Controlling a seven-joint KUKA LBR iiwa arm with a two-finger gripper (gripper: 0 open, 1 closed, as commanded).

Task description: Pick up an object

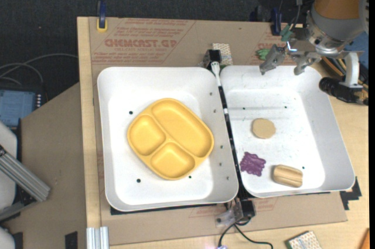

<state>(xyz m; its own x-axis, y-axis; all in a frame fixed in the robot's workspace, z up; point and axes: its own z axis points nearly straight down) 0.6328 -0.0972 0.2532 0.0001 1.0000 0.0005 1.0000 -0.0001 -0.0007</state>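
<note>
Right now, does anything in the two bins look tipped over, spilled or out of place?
Nothing stands out. The yellow divided plastic plate lies flat, turned at an angle, in the left bin. The tan round disc, purple grape bunch and tan bread loaf lie apart.

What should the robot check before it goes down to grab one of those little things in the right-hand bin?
1. Fingers apart: ok. The gripper is open, nothing between its fingers.
2. Gripper over a target: not ok. It hangs at the far rim of the right bin, away from every item.
3. Targets in plain sight: ok. The tan disc, purple piece and tan block lie uncovered.
4. Room around the target: ok for the disc, which lies alone; the purple piece and block lie close together near the front wall.
5. Yellow tray out of the way: ok, it sits in the left bin.
</note>
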